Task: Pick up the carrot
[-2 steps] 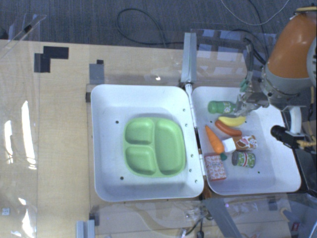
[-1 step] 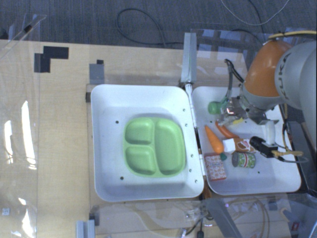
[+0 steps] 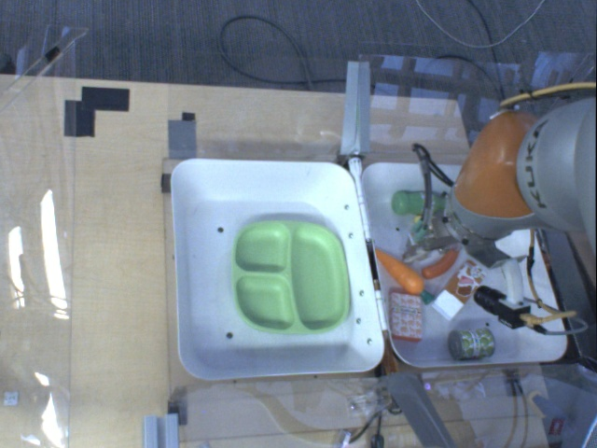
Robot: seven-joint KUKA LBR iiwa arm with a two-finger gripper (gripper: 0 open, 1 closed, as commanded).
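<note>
Arm (image 3: 550,166) enters from right, grey link with orange band bent over right half of view. Gripper (image 3: 431,246) points down-left below wrist; finger state indistinct.

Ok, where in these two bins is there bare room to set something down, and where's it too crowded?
The left bin has bare white floor all round the green divided plate, widest along its left and near walls. The right bin is crowded: carrot, sausage, red packet and tin lie close together under the gripper. Only its near left corner looks bare.
</note>
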